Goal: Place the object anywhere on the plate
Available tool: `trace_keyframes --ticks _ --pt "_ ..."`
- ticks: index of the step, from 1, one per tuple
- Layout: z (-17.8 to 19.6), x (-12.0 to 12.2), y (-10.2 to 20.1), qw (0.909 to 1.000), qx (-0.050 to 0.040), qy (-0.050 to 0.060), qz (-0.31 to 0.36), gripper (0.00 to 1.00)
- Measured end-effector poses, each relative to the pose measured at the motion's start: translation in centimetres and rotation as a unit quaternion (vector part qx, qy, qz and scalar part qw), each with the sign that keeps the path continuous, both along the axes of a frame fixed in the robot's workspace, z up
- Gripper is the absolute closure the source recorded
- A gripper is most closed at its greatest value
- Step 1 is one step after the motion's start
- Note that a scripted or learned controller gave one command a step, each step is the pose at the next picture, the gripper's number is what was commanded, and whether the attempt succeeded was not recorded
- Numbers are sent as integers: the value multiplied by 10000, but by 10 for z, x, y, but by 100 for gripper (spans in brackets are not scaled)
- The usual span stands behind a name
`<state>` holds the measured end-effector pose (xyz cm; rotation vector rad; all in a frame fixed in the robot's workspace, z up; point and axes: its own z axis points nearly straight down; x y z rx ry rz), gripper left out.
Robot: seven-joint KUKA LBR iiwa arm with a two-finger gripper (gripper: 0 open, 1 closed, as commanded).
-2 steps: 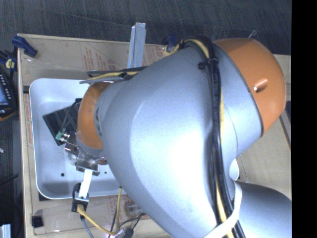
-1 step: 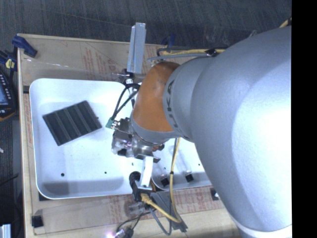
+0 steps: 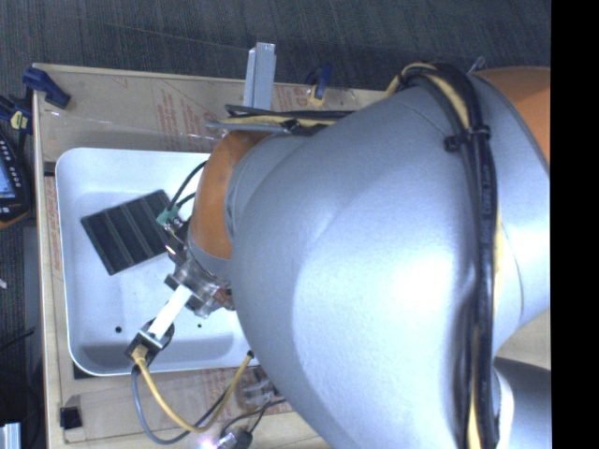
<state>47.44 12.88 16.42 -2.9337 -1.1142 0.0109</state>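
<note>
A dark, ribbed, rectangular flat piece (image 3: 126,230) lies tilted in the upper left of the left white bin (image 3: 75,185). I cannot tell whether it is the plate or the object. My arm's grey body covers most of the view, and its orange band (image 3: 211,199) sits just right of the dark piece. Below the band, my gripper (image 3: 187,274) hangs over the middle of the left bin, close to the dark piece's lower right corner. A white connector with a yellow cable (image 3: 154,330) sticks out from the wrist toward the bin's front.
The yellow cable (image 3: 159,410) loops over the bin's front rim onto the cardboard-covered bench (image 3: 140,101). A grey upright post (image 3: 260,73) stands behind the bins. Blue clamps (image 3: 42,84) sit at the bench's back left corner. The arm hides the right bin.
</note>
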Motion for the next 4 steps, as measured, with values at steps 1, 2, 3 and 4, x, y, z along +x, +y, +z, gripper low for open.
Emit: trace_keyframes --ticks 1,2,3,4 --pt "88 13 -36 9827 -3 -30 -1851 100" --pt "36 12 22 9666 -21 -22 -2564 100" --pt "115 2 74 9918 -9 -50 -1277 100" --pt "70 1 -13 9912 -9 11 -1324 100"
